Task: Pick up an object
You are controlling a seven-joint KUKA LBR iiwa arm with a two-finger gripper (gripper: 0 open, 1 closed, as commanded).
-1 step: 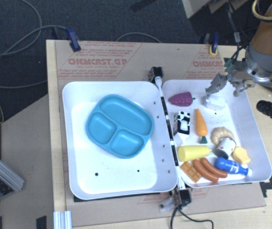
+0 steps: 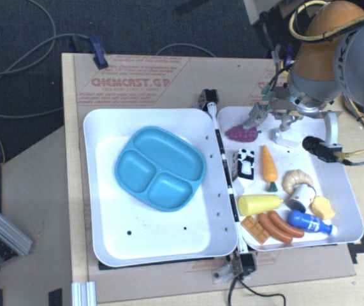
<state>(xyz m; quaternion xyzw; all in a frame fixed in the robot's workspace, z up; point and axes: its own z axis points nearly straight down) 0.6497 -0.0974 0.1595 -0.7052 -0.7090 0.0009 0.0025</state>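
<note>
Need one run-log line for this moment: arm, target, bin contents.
arm: gripper low in right bin | nearest: purple item, beside it, grasp unconfirmed | left bin: blue divided plate | status: pick in progress

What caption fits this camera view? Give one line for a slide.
Gripper hovering by the purple toy in the right bin; blue divided plate in the left bin.

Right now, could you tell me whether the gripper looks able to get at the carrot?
Probably yes. The carrot lies uncovered in the right bin, with a bare gap round it, and the gripper sits just beyond it, over the purple piece.
</note>
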